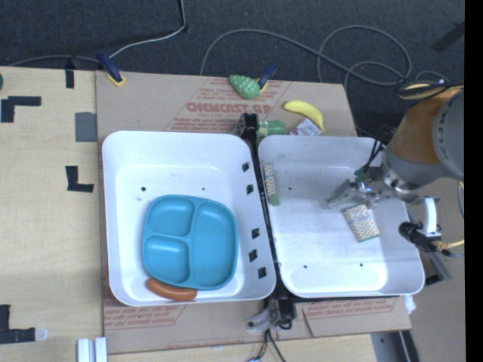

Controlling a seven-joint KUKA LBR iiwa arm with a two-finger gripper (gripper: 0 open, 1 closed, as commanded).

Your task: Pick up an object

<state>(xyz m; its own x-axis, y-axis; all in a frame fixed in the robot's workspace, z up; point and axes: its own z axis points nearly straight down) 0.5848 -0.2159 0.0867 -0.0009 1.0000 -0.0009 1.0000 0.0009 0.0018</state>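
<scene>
Jaws low in the right bin, spread wide, gripping nothing. Just below them, a small patterned packet flat on the bin floor. Well off to their left, blue divided plate and sausage in the left bin.

The bench bears cardboard, two white bins, a banana and cables.

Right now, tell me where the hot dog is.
The hot dog lies in the left bin, at its near edge, tucked against the front rim of the blue divided plate.
</scene>
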